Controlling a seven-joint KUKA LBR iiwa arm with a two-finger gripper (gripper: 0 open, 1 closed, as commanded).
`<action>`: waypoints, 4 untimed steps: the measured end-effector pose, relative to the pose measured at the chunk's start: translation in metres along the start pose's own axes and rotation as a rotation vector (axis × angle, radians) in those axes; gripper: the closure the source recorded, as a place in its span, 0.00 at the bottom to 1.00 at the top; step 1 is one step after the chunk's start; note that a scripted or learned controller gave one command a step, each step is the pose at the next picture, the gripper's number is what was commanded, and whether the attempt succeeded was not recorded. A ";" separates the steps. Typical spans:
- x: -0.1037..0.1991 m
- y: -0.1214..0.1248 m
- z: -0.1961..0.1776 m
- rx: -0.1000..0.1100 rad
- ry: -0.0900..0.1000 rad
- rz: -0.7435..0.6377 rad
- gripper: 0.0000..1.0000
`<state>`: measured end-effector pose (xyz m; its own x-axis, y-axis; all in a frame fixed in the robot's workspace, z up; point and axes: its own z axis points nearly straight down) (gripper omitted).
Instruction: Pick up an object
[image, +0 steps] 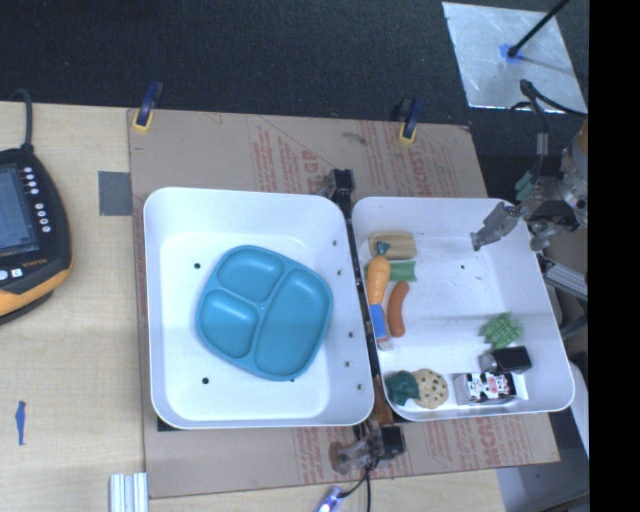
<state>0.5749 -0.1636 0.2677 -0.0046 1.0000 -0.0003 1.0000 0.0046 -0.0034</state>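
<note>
Cardboard covers the worktop (300, 135) under both bins. Nothing lifted yet: the tool (492, 232), fingers spread and bare, hangs over the right bin (450, 300), toys untouched.

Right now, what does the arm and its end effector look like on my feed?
At the view's right edge, the end effector shows as grey metal, with one slim grey finger angled over the right bin. Behind it sits a cluttered grey and dark wrist block with small fittings. A dark cable loops above it. No markings are readable at this size.
</note>
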 end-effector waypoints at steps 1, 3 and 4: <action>0.058 0.035 0.175 0.001 -0.002 0.000 0.00; 0.044 0.082 0.166 0.004 0.001 -0.003 1.00; 0.052 0.019 0.176 0.002 -0.001 -0.001 1.00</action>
<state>0.5934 -0.1113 0.0912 -0.0055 1.0000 -0.0010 1.0000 0.0055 -0.0054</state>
